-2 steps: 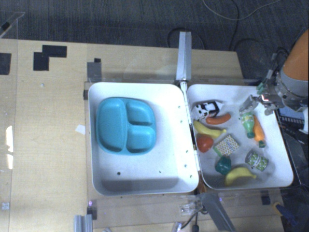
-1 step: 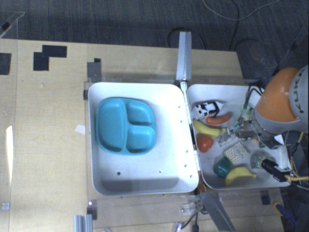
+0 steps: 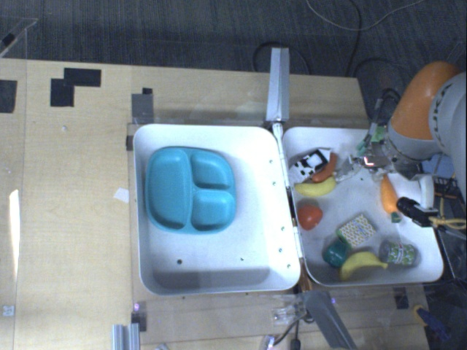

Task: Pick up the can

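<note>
My pincer (image 3: 365, 159) hovers at the right white bin's (image 3: 430, 272) twelve o'clock edge, grip state indiscernible; small green-patterned metal can (image 3: 399, 254) lies at five o'clock.

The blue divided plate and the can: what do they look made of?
Blue divided plate: looks like moulded plastic, matte to satin, with an even colour, rounded compartment edges and only soft highlights. Can, lying on its side in the right bin: probably metal under a printed green and white label; it is too small to be sure of the material.
</note>
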Robot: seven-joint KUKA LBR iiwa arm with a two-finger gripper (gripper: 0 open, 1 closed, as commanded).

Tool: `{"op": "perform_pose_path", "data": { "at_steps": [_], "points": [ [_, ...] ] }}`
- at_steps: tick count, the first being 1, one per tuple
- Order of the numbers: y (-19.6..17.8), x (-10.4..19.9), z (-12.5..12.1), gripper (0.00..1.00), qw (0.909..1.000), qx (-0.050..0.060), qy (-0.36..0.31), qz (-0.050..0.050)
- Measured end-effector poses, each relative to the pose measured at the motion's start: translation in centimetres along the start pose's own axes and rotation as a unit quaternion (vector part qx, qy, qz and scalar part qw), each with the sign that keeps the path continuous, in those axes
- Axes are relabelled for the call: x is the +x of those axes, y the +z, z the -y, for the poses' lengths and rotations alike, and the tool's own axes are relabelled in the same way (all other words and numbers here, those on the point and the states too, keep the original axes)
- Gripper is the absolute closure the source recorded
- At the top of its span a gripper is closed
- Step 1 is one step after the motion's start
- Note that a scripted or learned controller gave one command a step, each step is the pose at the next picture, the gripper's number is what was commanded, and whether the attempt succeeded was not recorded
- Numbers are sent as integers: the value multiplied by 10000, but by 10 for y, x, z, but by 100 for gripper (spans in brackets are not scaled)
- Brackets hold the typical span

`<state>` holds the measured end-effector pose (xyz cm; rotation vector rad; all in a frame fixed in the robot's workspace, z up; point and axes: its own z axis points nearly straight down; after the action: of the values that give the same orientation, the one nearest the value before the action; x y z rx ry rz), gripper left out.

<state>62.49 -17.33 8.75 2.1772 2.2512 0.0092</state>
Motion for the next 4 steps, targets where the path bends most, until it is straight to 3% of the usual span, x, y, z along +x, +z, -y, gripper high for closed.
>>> {"op": "perform_pose_path", "data": {
  "at_steps": [1,2,3,4],
  "points": [
    [-1,39,12,0,9989,3,461,-2],
    [-18,56,25,0,9998,39,213,-11],
    [-2,44,81,0,9989,-8,461,-10],
    [-2,-9,134,0,9969,-8,789,9]
  ]
}}
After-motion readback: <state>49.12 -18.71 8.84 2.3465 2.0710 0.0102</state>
